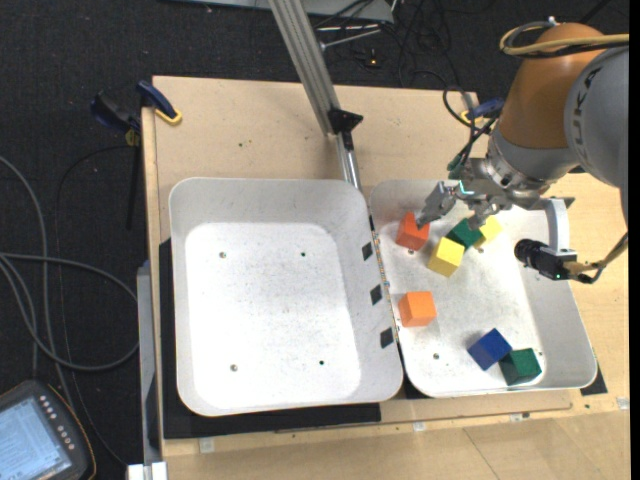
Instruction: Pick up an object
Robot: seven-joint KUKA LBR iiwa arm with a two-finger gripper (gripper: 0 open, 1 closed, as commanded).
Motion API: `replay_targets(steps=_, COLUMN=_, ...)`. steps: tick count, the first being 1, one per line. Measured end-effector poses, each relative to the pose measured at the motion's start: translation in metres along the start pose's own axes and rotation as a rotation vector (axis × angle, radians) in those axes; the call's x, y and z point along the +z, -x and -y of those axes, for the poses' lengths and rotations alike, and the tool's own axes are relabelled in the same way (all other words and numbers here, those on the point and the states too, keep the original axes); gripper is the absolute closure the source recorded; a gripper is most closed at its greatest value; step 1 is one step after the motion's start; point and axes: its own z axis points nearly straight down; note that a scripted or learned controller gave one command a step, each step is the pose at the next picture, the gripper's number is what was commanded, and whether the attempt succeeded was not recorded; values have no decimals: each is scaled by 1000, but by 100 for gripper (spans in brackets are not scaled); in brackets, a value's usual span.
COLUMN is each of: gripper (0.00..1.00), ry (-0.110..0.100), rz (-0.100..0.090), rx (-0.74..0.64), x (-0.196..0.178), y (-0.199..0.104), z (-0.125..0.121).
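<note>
Jaws [462,211] — grip state unclear — amid red block [411,232], green block [466,236], yellow block [447,256].

- Left bin [200,228]: bare white floor, open to reach.
- Right bin [560,313]: blocks crowd the far end under the gripper [458,204]; orange block [417,308] sits mid-floor, blue block [489,349] touches green block [521,366] near the front.

End effector [462,204] above right bin [560,313], over green block [465,236], beside yellow block [447,256].

Two white bins [270,288], two orange blocks [416,308], two yellow blocks [447,256], two green blocks [521,366], one blue block [489,348]
</note>
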Motion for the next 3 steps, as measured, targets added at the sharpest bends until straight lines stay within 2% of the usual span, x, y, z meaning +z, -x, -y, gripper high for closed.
replay_targets(steps=1, gripper=0, ry=5, rz=1, rx=1, x=-3, y=0, z=-1)
replay_targets(steps=2, gripper=0, ry=0, rz=1, rx=3, x=42, y=6, z=1)
replay_targets(steps=3, gripper=0, ry=14, rz=8, rx=3, x=80, y=8, z=0)
